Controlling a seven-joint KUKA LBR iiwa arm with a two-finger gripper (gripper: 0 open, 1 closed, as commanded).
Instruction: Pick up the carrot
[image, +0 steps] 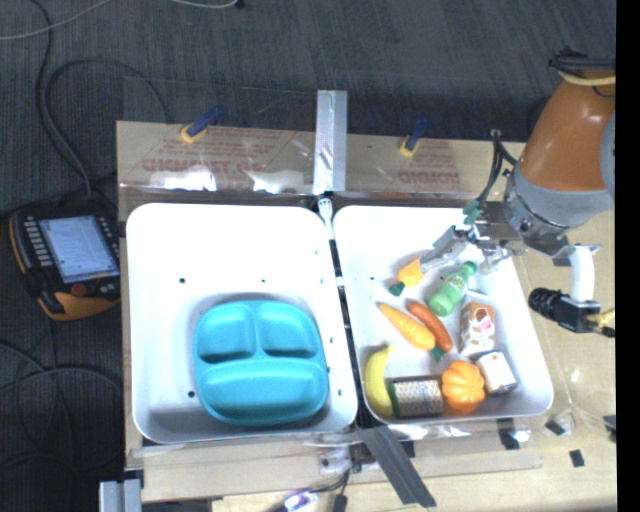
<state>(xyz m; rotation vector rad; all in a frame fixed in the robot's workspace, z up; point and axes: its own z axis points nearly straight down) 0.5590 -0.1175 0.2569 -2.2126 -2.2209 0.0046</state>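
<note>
The carrot (406, 324) lies in the right bin (530, 340), just left of the green bottle (450, 292), long axis slanting down-right, while the gripper (462, 243) hangs up-right of that bottle, fingers parted, gripping nothing.

The arm (572, 140) comes in from the right edge of the camera view, its big orange band sitting high at the upper right and the grey wrist (540, 215) angling down and to the left below it. At the end of that wrist the gripper (452, 246) points leftward and slightly downward, its metal fingers (440, 243) stretched out low along the same slanted line. The whole forearm leans in at a slant rather than hanging straight down, and whether those fingers stand apart or together, the view doesn't settle.
</note>
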